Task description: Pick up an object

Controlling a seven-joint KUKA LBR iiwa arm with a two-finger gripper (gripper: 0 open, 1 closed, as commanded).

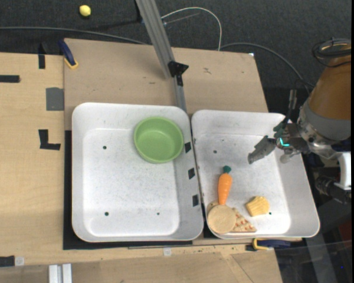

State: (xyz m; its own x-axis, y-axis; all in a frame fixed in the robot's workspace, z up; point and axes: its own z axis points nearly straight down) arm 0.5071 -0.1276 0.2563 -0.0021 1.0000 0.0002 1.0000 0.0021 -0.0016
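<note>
White plastic forms the two shallow bins set side by side on the wooden tabletop (pixel 23 158). The left bin (pixel 106 217) holds a green bowl (pixel 159 139) near its 1 o'clock corner, close to the wall shared with the right bin (pixel 301 217). In the right bin, an orange toy carrot (pixel 224 186) with a green top lies roughly at the centre, pointing toward 6 o'clock. At the bin's 6 o'clock edge a round tan cookie (pixel 222 219) touches the carrot's lower end; a pale wafer-like piece (pixel 243 224) lies against the cookie at its 3 o'clock side. A yellow block (pixel 257 206) rests just beside them, toward 4 o'clock of the carrot. The tool (pixel 263 151) enters from 3 o'clock over the right bin's upper half, at about 1 o'clock from the carrot and apart from it; whether it is spread or pressed together cannot be told, and nothing is seen between its parts. A small yellow ball (pixel 85 10) lies on the dark floor (pixel 271 16) at 11 o'clock.
</note>
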